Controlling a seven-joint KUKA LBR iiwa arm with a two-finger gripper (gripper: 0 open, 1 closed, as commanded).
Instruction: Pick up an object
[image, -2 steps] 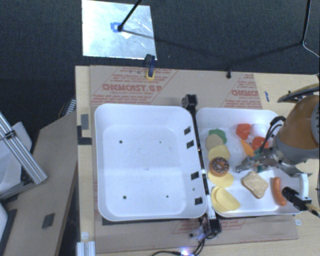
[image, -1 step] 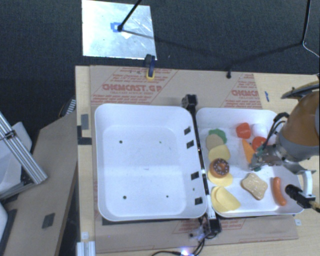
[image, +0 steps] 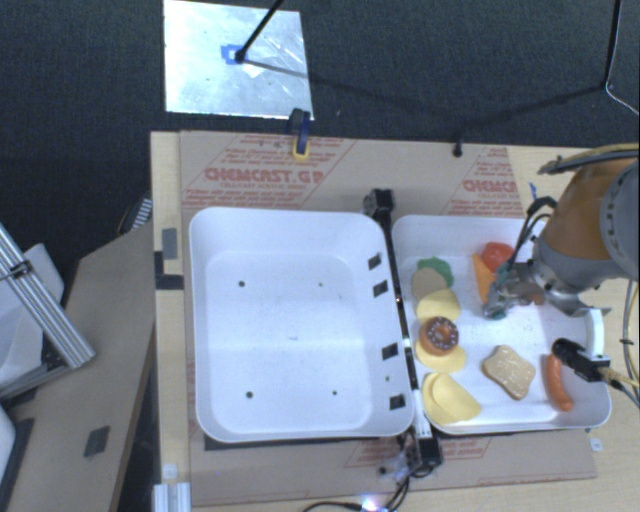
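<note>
Camera view. I see the grey arm with its orange band reaching in from the right over the right-hand shallow white bin (image: 600, 400). Its pincer (image: 497, 300) hangs low in the far half of that bin; whether it is apart or together I cannot tell.

Just beside the pincer, on its far-left side and perhaps touching it, lies the orange-and-red wedge-shaped toy (image: 488, 264). I judge it the nearest candidate. Its long axis seems to run near-to-far, its red end pointing far.

The tan toy bread slice (image: 510, 371) lies nearer the camera, apart from the pincer. The orange toy sausage (image: 557, 383) lies by the right wall, long axis near-to-far.

Along the left wall sit a green round piece (image: 434, 271), a pale yellow disc (image: 437, 305), a brown sprinkled doughnut (image: 440, 334) and a yellow half-round (image: 451, 397).

The left-hand white bin (image: 290, 320) shares the table (image: 250, 170).
</note>
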